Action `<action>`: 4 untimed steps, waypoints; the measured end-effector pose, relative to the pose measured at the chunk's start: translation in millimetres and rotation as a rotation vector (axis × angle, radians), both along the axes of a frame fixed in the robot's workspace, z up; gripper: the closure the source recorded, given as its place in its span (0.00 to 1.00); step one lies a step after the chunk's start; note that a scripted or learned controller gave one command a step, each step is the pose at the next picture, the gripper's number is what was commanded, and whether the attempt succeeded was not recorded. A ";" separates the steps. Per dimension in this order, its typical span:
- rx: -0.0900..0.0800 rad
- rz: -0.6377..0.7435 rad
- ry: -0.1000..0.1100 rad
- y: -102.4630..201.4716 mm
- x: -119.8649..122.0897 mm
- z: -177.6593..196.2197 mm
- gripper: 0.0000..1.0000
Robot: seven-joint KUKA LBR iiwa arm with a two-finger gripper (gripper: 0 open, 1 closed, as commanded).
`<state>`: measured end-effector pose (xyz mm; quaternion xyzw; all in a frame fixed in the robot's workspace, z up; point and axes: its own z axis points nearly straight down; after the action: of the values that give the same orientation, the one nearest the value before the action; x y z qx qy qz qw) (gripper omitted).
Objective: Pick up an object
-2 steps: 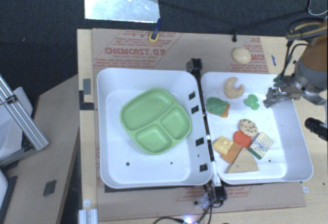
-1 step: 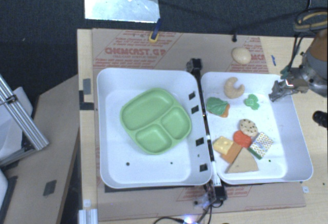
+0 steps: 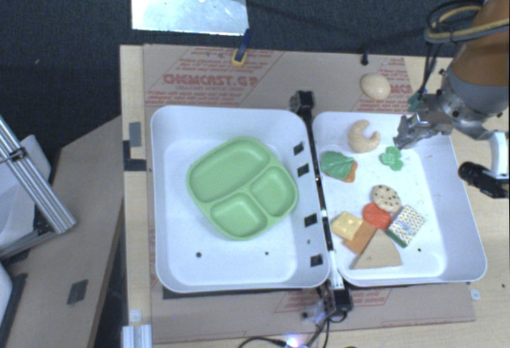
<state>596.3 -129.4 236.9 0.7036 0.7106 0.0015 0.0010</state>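
Observation:
My gripper hangs over the far side of the right bin, just above and right of a small green toy. A tan croissant-shaped piece lies to its left. Further left lies a green and orange piece. Toward the front of the bin lie a cookie, a red piece, a yellow-orange block, a patterned square and a tan wedge. Nothing shows between the fingers.
The left bin holds a green divided plate. A beige egg-shaped item lies on the cardboard behind the right bin. A black divider runs between the bins. The arm's body fills the upper right.

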 end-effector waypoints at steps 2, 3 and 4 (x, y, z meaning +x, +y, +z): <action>0.001 0.000 0.000 93.4 31.5 -2.5 1.00; -0.001 -0.006 0.002 88.1 30.0 -2.8 1.00; -0.001 -0.004 0.002 92.1 28.9 -3.8 1.00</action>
<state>625.2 -37.4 233.1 0.7050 0.7092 0.0002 0.0007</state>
